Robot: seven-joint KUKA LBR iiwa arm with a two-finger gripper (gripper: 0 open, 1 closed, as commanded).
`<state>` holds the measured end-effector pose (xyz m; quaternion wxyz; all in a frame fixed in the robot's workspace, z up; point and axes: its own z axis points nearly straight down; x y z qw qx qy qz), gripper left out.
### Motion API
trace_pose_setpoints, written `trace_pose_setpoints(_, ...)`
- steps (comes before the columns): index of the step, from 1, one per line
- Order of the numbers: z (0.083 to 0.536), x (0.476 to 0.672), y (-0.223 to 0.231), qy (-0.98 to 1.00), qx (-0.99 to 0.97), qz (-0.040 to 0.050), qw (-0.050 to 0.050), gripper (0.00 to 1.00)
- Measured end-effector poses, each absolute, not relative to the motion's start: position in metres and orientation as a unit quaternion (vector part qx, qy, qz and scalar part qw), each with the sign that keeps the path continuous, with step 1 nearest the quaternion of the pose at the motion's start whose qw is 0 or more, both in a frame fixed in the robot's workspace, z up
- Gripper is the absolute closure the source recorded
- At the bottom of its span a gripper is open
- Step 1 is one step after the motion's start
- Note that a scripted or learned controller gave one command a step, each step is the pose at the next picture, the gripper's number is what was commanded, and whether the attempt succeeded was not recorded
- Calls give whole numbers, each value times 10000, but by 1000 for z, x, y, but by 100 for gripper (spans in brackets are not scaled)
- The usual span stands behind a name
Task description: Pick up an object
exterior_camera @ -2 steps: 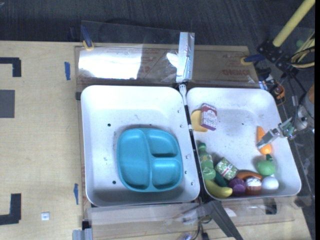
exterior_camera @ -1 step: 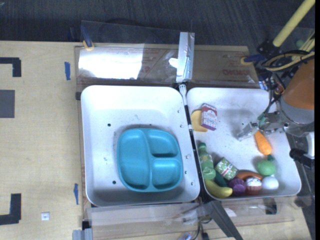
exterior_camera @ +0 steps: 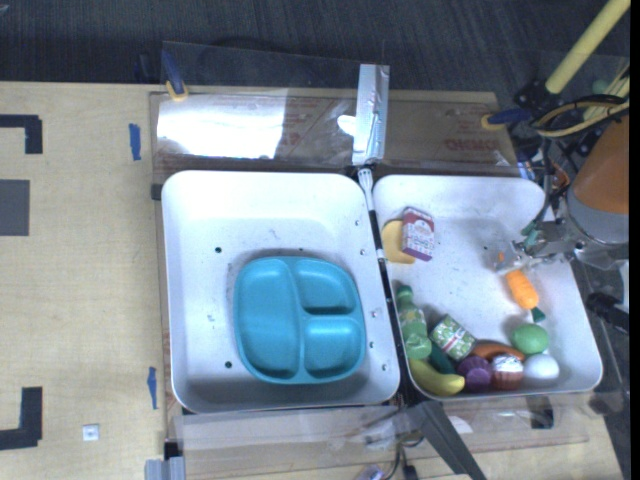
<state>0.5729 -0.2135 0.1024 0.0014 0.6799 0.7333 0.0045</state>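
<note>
Two white bins sit side by side on the surface (exterior_camera: 80,268). Inside the left bin (exterior_camera: 190,218) lies a teal divided plate (exterior_camera: 298,318). At the right bin's (exterior_camera: 470,208) far right rim hangs the gripper (exterior_camera: 533,243); its opening cannot be told, and nothing shows between its fingers. Just below the gripper lies a toy carrot (exterior_camera: 523,290). Lower still, toy foods cluster: banana (exterior_camera: 437,378), green ball (exterior_camera: 531,339), white egg (exterior_camera: 542,368).
</note>
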Motion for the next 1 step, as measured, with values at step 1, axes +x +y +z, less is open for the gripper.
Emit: trace_pose_setpoints(1,166,559,-217,6757,7372,7,20,100)
